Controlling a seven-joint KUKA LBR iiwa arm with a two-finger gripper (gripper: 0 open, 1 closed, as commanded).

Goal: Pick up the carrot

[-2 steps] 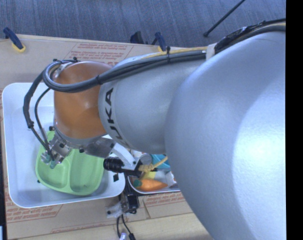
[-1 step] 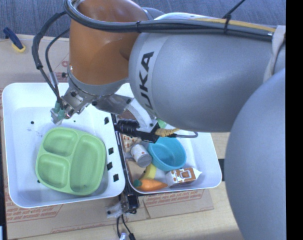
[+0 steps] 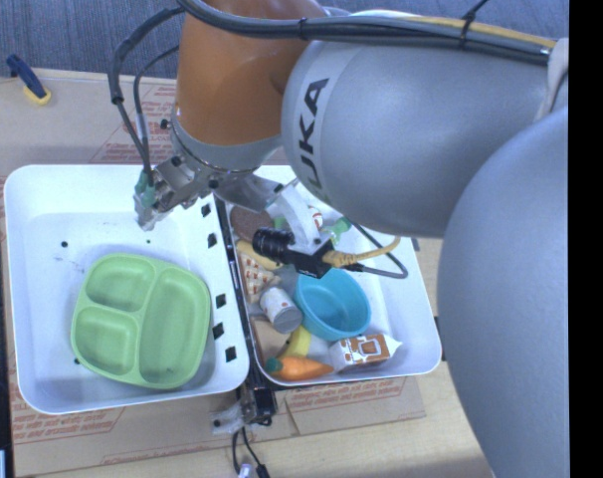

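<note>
While fingers [image 3: 147, 207] hover apart, carrot [image 3: 300, 368] lies in right bin [image 3: 421, 342].

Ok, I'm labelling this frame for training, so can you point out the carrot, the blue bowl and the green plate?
carrot [image 3: 303, 369]: camera view, middle of its orange body.
blue bowl [image 3: 333, 307]: camera view, inside of the bowl.
green plate [image 3: 172, 322]: camera view, its large right compartment.

The big grey arm [image 3: 411, 118] runs off the top and right edges and covers the far end of the right bin [image 3: 421, 352]. The carrot [image 3: 300, 369] lies partly under a yellow thing [image 3: 299, 343] I can't identify. The gripper [image 3: 147, 207] is too small to read.
</note>
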